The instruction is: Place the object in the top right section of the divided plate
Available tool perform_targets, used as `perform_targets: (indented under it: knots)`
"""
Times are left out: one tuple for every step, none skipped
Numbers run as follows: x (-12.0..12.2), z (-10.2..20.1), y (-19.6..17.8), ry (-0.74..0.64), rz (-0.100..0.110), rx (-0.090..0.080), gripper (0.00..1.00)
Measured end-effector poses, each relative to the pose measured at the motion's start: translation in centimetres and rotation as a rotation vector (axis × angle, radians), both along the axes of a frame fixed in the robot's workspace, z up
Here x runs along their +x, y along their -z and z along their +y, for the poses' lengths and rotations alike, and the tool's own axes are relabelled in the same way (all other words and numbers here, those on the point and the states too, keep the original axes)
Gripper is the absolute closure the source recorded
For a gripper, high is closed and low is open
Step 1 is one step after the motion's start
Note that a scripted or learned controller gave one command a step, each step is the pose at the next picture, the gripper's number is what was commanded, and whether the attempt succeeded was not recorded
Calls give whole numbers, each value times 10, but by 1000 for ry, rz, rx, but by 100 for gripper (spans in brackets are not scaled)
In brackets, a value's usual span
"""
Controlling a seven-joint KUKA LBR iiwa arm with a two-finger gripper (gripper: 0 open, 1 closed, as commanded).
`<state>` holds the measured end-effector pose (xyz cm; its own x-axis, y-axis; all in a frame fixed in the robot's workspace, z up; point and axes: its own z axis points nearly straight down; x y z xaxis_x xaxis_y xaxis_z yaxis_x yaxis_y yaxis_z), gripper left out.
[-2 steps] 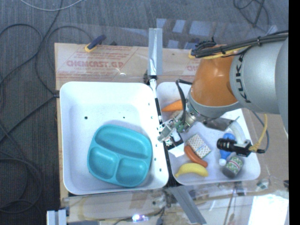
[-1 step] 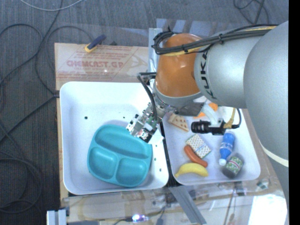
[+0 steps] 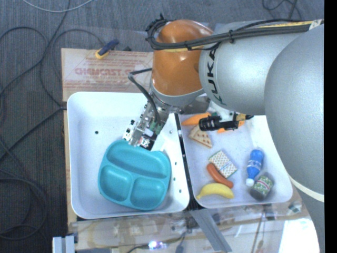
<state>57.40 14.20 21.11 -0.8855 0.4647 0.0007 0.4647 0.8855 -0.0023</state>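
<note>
One divided plate, long axis diagonal

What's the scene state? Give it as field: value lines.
plate: teal divided plate, left bin
gripper: over the plate's upper edge
right bin: banana, hot dog, blue bottle, cracker, carrot, wedge, grey can
plate sections: nothing visible in them

Fixed overhead slant over both bins
</note>
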Motion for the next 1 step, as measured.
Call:
perform_targets:
  knots:
    - [-13, 20, -64, -13, -1, 2, 100]
